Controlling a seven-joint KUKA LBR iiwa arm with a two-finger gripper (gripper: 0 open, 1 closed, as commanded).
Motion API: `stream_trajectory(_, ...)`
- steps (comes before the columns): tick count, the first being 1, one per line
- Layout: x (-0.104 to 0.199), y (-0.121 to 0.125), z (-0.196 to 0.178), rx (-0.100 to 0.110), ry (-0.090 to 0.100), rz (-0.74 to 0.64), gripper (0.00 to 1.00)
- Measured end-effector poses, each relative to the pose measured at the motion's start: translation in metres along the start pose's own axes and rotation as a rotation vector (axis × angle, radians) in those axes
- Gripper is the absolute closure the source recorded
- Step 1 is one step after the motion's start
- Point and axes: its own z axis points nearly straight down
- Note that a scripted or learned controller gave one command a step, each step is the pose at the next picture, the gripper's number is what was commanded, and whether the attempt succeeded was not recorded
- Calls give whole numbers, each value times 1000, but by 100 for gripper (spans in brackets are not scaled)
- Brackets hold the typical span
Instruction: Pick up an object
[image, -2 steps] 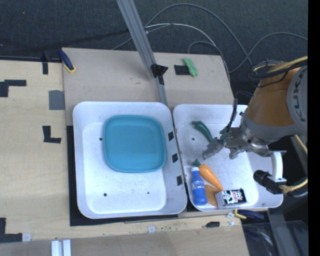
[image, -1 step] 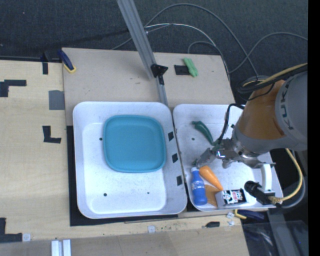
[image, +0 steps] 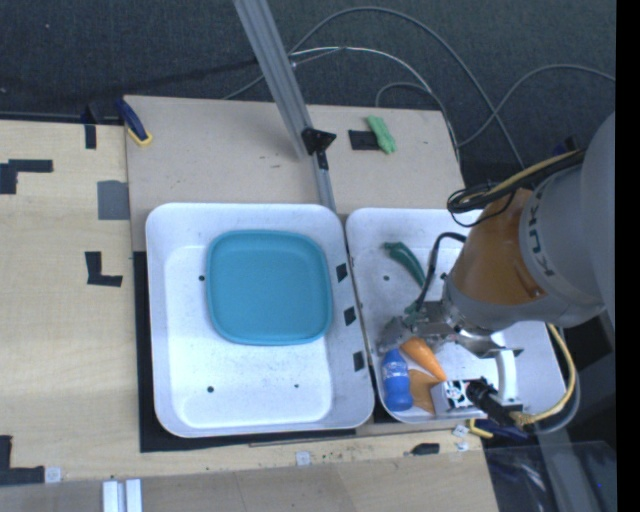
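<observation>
My gripper (image: 418, 330) hangs low in the right bin (image: 368, 300), below the orange-banded wrist (image: 500, 265). An orange carrot-shaped object (image: 422, 353) lies right under it, touching or nearly touching; whether it is gripped cannot be made out. A blue bottle-like object (image: 396, 381) lies just left of it near the bin's front wall. Another orange piece (image: 426, 396) sits beside the blue one. A green curved object (image: 405, 259) rests farther back in the same bin.
The left bin (image: 165, 300) holds a teal square plate (image: 269, 287). A metal pole (image: 290, 95) slants over the bench behind the bins. A small green item (image: 381, 134) lies on the bench at the back. Cables trail at the right.
</observation>
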Motion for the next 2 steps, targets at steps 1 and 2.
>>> stream_trajectory(1,0,1,-12,-5,0,0,100)
stream_trajectory(2,2,5,-74,-10,-1,0,100)
